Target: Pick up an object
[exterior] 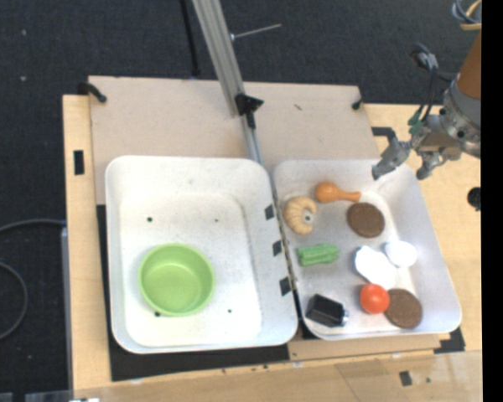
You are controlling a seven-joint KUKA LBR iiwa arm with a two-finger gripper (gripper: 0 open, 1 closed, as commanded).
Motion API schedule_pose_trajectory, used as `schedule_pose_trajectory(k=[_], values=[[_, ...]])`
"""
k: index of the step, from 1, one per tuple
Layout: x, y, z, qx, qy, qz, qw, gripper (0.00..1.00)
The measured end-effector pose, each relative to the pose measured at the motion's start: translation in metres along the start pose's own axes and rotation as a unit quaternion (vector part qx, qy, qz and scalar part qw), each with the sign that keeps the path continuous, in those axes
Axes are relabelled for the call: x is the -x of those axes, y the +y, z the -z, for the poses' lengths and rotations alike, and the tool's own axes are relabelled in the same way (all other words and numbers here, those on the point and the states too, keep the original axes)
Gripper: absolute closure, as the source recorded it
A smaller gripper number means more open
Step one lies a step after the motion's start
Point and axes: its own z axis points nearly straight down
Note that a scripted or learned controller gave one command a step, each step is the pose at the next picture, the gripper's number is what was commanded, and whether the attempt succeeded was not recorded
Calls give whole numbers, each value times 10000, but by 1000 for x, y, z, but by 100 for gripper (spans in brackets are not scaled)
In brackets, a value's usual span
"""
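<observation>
Nearest the camera, a green bowl [176, 279] sits at seven o'clock in the left bin [126, 182]; the right bin [440, 249] holds a black block [325, 310] at six o'clock, a green piece [318, 255], a tan shell-like lump [300, 213], an orange gourd [335, 193], two brown discs [365, 219], white pieces [377, 265] and a red ball [374, 298]; the jaws [407, 163] hang spread and unladen over the bin's one o'clock corner above the tabletop [386, 120].

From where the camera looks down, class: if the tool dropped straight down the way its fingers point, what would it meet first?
Most likely the upper right rim of the right bin, just below the open tool. The nearest object, the brown disc, lies off to the side. Depth is hard to judge from this single slanted view.
</observation>
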Motion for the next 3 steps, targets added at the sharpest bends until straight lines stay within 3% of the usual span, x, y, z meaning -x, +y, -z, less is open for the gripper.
schedule_pose_trajectory(k=[1, 3], values=[[0, 0, 0, -1, -3, 1, 10000, 0], [4, 13, -91, -22, -4, -16, 10000, 0]])
